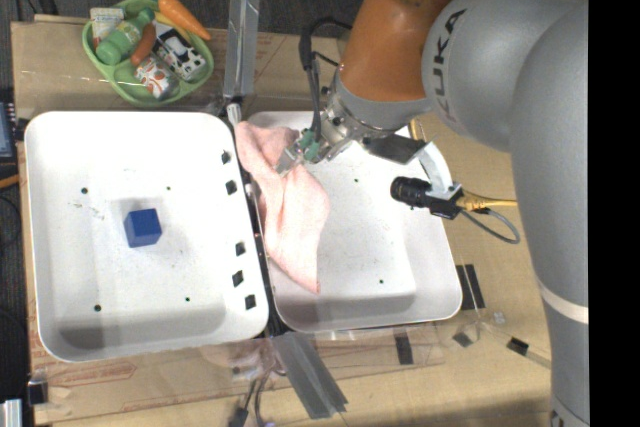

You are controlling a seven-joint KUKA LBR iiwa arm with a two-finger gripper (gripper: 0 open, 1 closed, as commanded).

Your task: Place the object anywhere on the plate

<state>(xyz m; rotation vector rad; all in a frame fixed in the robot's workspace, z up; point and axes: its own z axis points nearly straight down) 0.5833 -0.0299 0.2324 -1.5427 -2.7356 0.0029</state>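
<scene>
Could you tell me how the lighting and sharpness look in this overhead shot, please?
Camera view: even, soft light; the left bin is bright white with faint shading along its near wall; the blue cube is sharp, with little shadow; the pink cloth shows its folds clearly; the gripper looks slightly soft.

soft pink cloth point(290, 205), glossy white plastic bins point(60, 215)

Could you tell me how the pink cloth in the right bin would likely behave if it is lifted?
The pink cloth looks soft and floppy: it lies in folds, bunched at the gripper. Lifted from that end, it would probably hang and trail. It drapes against the right white bin's left wall, so it may drag there.
</scene>
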